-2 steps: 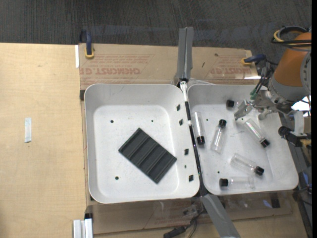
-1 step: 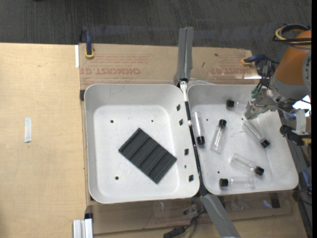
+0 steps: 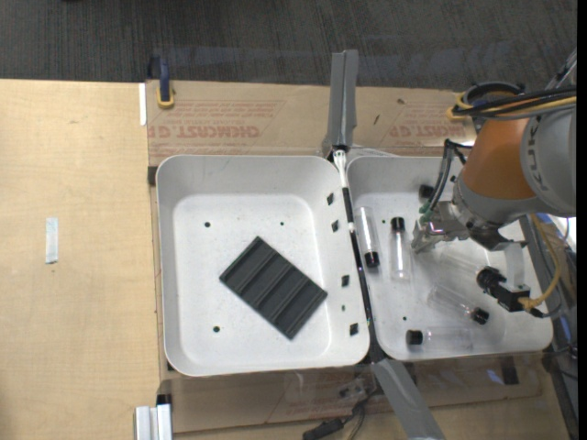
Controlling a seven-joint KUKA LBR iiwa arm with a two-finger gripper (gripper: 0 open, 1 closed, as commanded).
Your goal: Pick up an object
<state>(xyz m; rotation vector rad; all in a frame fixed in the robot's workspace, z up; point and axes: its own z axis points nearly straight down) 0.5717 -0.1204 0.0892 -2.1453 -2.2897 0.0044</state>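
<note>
Right bin: clear tubes with black caps, one lying just left of the tool, within easy reach. Tool's opening and hold: cannot tell. Left bin: one dark ribbed slab, flat, well apart.

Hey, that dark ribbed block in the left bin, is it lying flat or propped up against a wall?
Lying flat. The dark ribbed block rests on the floor of the left bin, turned diagonally, apart from every wall.
</note>
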